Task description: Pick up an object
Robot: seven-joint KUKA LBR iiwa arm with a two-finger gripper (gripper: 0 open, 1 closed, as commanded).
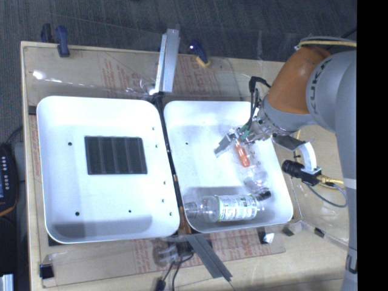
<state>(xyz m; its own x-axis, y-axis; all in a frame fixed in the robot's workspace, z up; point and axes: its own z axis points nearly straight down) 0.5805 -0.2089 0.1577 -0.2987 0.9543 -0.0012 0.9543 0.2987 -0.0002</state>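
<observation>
Tool (233, 143) seen low in right bin (182, 117); finger state cannot be told. Clear plastic bottle (225, 208) lying along near wall: light, slick, crushable; best gripped across labelled middle.

Two white bins (97, 111) (200, 117); one clear bottle (227, 208); one dark tray (115, 155).

Both bins are white: the left bin (60, 162) carries a dark grey ribbed panel (116, 155), the right bin (194, 162) is plain. At the right bin's near edge lies a clear bottle (224, 209) with a white, dark-printed label. Further right lies an orange item (244, 156). The arm (321, 96) is grey with an orange band. The bench (91, 65) is tan, with faint red print.
</observation>
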